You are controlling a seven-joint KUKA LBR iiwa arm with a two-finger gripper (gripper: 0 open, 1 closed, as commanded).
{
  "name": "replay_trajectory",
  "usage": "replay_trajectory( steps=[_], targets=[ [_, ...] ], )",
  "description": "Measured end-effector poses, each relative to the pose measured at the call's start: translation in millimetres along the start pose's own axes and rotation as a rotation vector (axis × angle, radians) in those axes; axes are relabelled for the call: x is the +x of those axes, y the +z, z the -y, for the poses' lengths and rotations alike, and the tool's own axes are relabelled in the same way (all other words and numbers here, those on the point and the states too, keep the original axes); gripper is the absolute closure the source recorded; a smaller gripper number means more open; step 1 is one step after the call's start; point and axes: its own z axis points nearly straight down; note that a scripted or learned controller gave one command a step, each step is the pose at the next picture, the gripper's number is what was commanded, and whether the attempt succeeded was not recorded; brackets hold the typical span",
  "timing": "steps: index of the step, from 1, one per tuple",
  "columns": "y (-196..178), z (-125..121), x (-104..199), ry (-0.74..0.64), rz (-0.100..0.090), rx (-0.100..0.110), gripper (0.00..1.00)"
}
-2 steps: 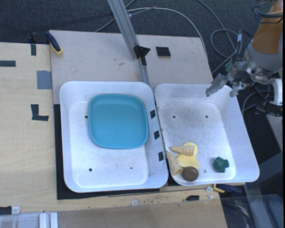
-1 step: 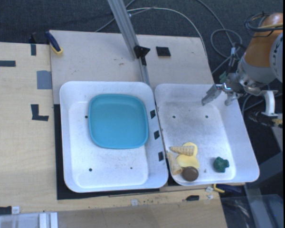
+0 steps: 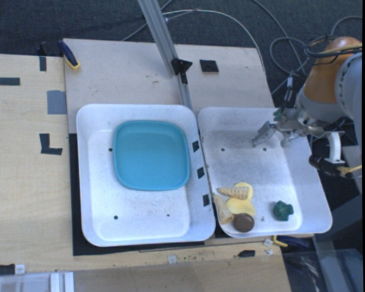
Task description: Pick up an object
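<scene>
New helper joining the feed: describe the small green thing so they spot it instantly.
Find the right-hand white bin. Along its near edge, the green object sits alone toward the right corner. It is dark green and apart from the yellow and brown pieces clustered to its left.

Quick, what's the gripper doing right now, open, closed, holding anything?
Gripper: open, holding nothing, above the right bin.

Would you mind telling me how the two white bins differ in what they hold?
The left shallow white bin holds one large turquoise square plate; the right shallow white bin holds small items clustered near its front: yellow pieces, a brown ball, a green lump. The hand hovers over the right bin, not the left. Both are rounded-cornered trays.
</scene>
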Motion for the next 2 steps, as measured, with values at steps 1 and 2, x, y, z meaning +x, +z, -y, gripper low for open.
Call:
replay_trajectory(
  steps=[1, 2],
  targets=[
    [-12.6, -1.0, 0.1, -0.001, 0.001, -0.004, 1.00],
    [-55.2, 1.5, 2.5, 0.000, 0.001, -0.007, 1.00]
  ],
)
